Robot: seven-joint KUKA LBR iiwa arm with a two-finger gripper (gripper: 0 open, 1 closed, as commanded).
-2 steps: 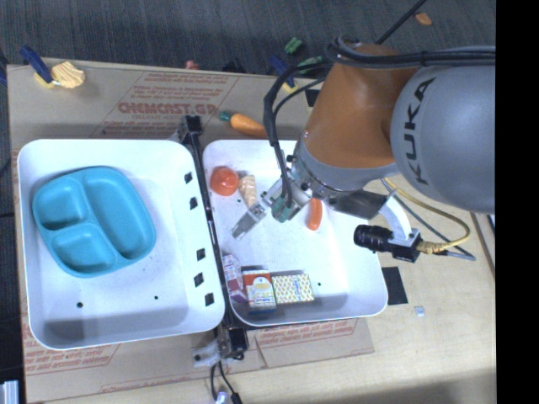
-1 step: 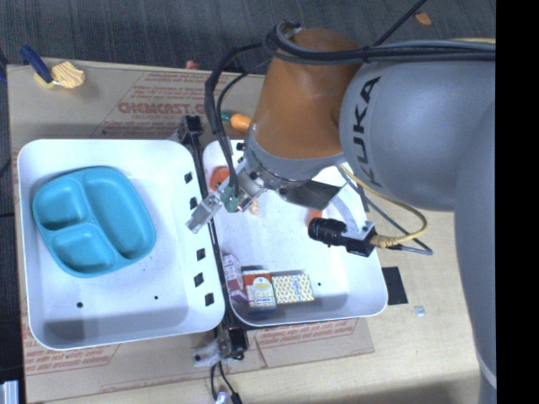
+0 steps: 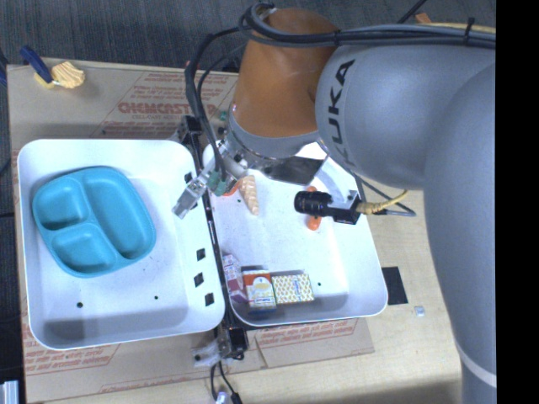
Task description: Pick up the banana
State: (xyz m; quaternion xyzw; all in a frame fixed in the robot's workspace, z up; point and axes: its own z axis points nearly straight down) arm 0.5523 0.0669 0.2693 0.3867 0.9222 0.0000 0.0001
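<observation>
My gripper (image 3: 200,188) hangs low over the divider between the two bins, at the far left edge of the right bin (image 3: 362,268), under the orange wrist band. Just to its right lies a pale orange, elongated thing (image 3: 249,194) on the bin floor, with a small green thing (image 3: 222,184) touching the gripper's side. I cannot tell whether either one is the banana. The arm covers most of the right bin's far half.
A blue divided plate (image 3: 91,219) fills the left bin's (image 3: 50,326) far left. Two small boxes (image 3: 276,289) lie at the right bin's near edge. A small orange thing (image 3: 314,222) sits mid-bin. A yellow and blue item (image 3: 61,74) lies on the cardboard beyond the bins.
</observation>
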